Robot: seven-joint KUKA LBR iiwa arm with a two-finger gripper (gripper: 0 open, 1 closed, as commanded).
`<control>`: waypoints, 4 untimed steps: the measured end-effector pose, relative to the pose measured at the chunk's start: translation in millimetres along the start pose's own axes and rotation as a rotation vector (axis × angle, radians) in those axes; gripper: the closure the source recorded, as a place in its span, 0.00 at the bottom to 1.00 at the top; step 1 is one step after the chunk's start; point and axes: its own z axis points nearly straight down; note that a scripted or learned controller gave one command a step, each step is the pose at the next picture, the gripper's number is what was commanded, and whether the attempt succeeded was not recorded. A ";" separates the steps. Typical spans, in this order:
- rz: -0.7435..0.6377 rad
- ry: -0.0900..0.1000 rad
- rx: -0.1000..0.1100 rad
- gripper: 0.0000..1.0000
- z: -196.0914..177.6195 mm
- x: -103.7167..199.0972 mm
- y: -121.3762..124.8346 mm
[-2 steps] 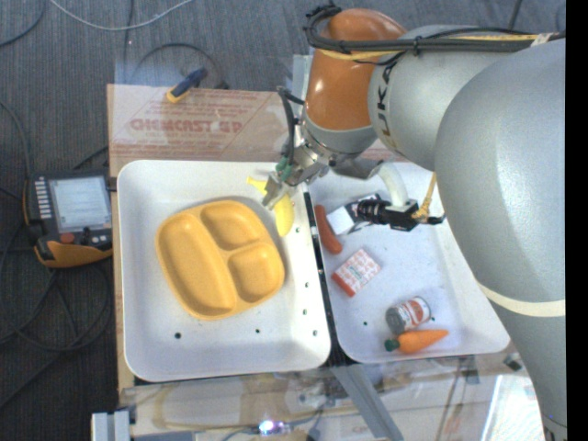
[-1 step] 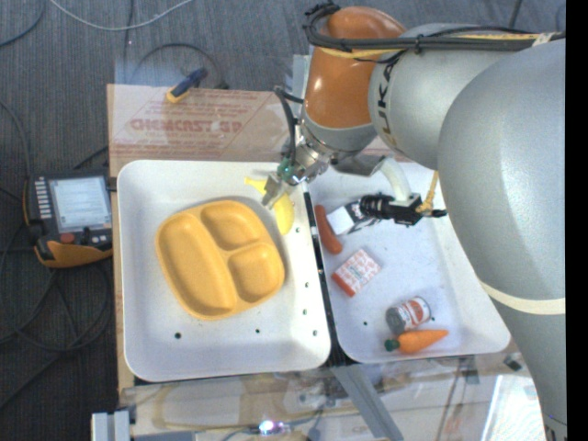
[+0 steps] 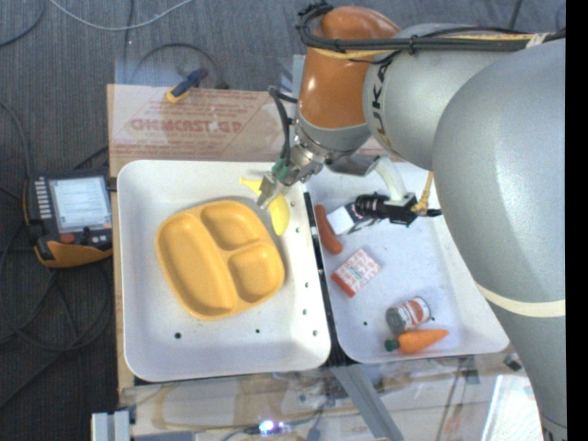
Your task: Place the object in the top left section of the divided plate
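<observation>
Lying beneath end effector (image 3: 272, 187), yellow object (image 3: 278, 215), beside divided plate (image 3: 220, 257)

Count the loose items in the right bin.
4: a sausage at the left wall, a red packet mid-bin, a can and carrot near the front; the arm may hide more.

Dark grey carpet (image 3: 138, 35) crossed by cables (image 3: 92, 12) surrounds the bench, with a cardboard sheet (image 3: 184, 127) behind the bins.
</observation>
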 end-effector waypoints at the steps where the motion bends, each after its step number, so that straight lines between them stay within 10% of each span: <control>1: -0.008 0.002 -0.002 1.00 -45.5 -21.5 -7.4; 4: -0.049 0.001 0.001 1.00 0.9 -13.0 -7.1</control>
